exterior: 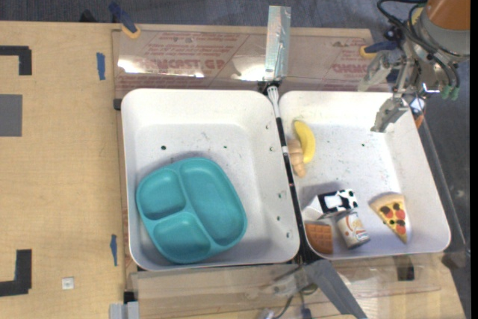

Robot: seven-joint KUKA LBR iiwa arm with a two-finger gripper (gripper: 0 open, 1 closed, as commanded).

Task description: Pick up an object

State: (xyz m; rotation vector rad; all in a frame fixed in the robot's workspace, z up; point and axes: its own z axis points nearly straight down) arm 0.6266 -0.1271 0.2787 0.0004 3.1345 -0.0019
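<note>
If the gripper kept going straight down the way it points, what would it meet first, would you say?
Probably the bare floor of the right white bin near its far right corner; the gripper has no object beneath it, though depth is unclear.

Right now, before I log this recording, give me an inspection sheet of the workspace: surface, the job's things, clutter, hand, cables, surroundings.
Surface: two white bins side by side; left bin, right bin, both speckled with dark marks.
Job's things: in the right bin, a banana by the divider, a pizza slice toy, a small can, a black-and-white item and a waffle-like piece. In the left bin, a teal divided plate.
Clutter: nothing seen.
Hand: hand above the right bin's far right corner, holding nothing.
Cables: black cables looped near the wrist.
Surroundings: wooden bench with blue tape, clear panel behind the bins.
</note>
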